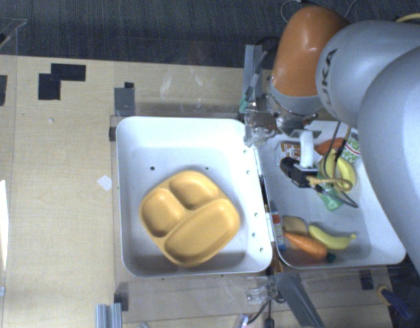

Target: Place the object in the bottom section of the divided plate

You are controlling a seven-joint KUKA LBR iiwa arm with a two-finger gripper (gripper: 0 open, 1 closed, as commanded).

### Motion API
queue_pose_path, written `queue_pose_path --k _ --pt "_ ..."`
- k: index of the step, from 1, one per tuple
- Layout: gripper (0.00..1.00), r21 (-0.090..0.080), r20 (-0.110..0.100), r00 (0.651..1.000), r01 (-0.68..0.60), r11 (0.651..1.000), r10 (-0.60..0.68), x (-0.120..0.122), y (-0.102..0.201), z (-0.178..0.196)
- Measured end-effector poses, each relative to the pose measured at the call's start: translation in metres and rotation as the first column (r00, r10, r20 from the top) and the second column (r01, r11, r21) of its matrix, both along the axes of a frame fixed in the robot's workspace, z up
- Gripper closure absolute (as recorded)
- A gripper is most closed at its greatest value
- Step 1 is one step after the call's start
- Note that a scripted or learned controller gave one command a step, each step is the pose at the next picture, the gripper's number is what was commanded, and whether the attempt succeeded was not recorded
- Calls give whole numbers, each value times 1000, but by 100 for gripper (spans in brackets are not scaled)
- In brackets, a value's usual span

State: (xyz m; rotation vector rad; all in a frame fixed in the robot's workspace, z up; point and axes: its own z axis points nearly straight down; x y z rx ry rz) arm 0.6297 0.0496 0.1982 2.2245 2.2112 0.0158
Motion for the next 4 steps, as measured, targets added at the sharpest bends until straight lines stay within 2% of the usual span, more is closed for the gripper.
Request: queue_pose_path --k 1,2,3,4 --pt "100 -2 -6 999 -41 999 41 29 50 -12" --pt "100 -1 -6 999 -37 999 37 19 144 -24" --pt "100 0 -6 997 74 997 -74 -28 185 38" --pt "100 1 -3 998 68 998 -68 -27 186 49"
